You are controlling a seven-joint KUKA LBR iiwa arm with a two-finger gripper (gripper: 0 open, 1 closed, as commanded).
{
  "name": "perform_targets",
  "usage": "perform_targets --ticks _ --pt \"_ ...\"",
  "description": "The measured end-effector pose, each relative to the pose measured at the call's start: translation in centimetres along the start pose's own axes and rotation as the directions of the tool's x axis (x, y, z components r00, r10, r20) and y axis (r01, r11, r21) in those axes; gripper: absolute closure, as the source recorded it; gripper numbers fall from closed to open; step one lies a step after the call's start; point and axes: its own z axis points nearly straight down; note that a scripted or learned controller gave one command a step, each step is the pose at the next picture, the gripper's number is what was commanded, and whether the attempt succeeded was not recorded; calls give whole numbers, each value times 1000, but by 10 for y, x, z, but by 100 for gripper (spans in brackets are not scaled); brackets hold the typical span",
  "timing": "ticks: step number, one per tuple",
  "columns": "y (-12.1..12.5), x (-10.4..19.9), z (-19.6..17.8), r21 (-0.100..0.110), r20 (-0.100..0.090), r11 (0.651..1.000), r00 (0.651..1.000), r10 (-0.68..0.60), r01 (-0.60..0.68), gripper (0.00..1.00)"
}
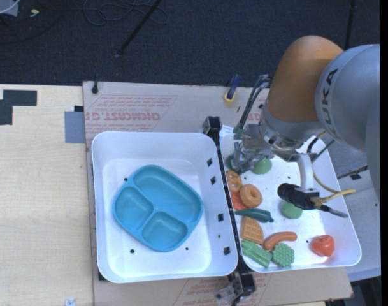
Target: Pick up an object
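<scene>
The right bin (346, 234) holds several toy foods. Among them are a glazed donut (250, 195), a small orange pretzel-like piece (233, 180), a dark green pepper (256, 215) and a tan waffle (251, 231). There are also a sausage (280, 239), a green leafy piece (257, 255), a round green ridged piece (283, 255), a red tomato (322, 245) and two green balls (263, 166) (292, 210). My gripper (240, 160) hangs low over the bin's upper left corner, just above the pretzel-like piece and beside the upper green ball. Nothing shows in its grasp.
The left bin (111, 152) holds a blue divided plate (157, 207). A black divider with clips (218, 171) runs between the bins. The grey and orange arm (308, 81) covers the right bin's far right corner. Cardboard (136, 110) lies under both bins.
</scene>
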Motion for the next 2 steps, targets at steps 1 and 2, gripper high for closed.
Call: perform_targets --ticks 1,2 --pt "6 -4 1 1 2 1000 1000 2 -2 100" --pt "11 -3 1 1 2 1000 1000 1 -1 100"
